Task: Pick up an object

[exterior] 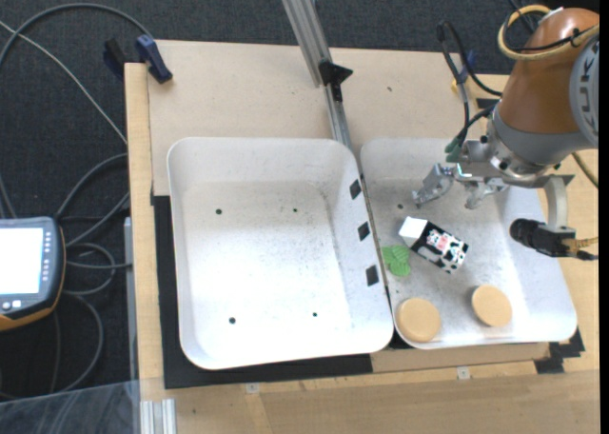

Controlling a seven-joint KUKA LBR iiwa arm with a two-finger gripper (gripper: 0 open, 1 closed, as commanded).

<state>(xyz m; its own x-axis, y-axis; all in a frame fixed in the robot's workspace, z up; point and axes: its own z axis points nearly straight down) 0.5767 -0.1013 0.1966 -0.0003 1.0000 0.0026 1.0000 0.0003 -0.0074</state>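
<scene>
Hovering hand (453, 188), fingers spread, holding nothing

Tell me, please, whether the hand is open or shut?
Open: the hand hangs above the right bin with its two fingers spread apart, nothing between them.
</scene>
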